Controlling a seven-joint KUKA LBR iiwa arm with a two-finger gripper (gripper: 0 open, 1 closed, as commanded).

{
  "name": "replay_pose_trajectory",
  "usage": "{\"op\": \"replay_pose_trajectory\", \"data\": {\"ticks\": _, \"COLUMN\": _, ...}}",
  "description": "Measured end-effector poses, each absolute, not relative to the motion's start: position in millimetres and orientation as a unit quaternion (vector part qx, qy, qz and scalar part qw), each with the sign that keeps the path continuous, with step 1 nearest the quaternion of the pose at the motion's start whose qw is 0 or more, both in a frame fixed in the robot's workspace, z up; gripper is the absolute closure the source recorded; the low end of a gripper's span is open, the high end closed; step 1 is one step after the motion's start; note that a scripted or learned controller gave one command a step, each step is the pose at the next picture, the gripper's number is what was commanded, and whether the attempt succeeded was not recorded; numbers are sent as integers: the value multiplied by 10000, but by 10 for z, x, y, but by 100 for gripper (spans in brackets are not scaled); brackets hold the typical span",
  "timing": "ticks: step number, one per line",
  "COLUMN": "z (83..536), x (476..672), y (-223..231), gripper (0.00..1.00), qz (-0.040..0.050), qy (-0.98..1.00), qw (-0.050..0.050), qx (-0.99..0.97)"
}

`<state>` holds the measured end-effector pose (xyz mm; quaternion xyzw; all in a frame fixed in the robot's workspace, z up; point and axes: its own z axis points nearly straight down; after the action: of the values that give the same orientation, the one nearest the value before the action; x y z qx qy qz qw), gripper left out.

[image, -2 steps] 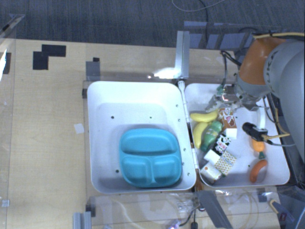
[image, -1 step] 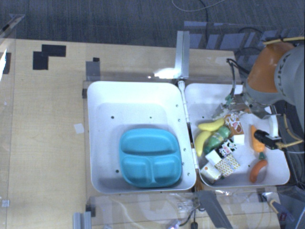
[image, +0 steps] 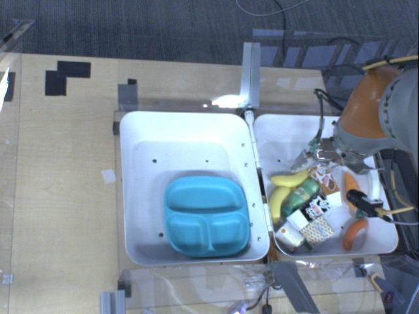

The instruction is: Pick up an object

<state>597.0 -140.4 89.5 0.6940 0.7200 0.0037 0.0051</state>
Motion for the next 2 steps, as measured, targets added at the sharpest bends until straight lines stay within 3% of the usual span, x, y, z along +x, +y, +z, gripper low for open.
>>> {"op": "replay_pose_trajectory", "data": {"ticks": 1, "z": 1260, "x": 5861, "y": -853, "gripper": 0, "qz": 25, "qy": 7370, "qw": 32, "qx": 6758}}
{"op": "replay_pose_trajectory", "data": {"ticks": 2, "z": 898, "x": 5654, "y": -1466, "gripper": 0, "qz": 29, "qy": 7366, "qw": 56, "qx": 6762}}
